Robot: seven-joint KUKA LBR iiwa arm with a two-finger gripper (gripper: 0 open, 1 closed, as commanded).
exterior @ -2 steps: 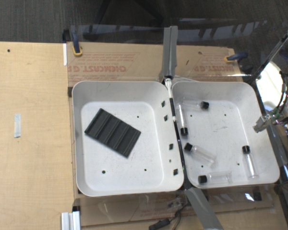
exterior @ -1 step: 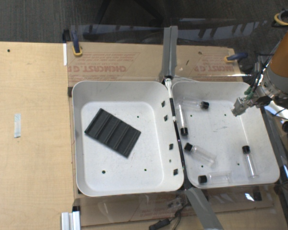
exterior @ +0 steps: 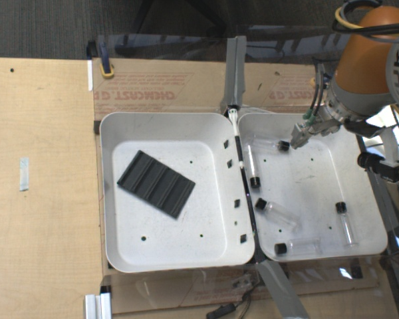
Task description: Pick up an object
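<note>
A dark ribbed rectangular slab (exterior: 156,183) lies tilted in the left bin (exterior: 120,244). The right bin (exterior: 366,244) holds several clear tubes with black caps: one along its left wall (exterior: 251,167), one near the middle left (exterior: 274,211), one at the front (exterior: 299,248) and one at the right (exterior: 345,224). A small black-capped piece (exterior: 283,145) sits near the back. My gripper (exterior: 298,139) hangs low over the back of the right bin, just right of that small piece. The arm's grey and orange wrist (exterior: 366,52) rises behind it.
A grey divider post (exterior: 235,72) stands between the bins at the back. Cardboard (exterior: 159,92) lines the bench behind them. A bare wooden surface (exterior: 40,178) lies to the left. Dark fixtures (exterior: 379,165) crowd the right bin's right rim.
</note>
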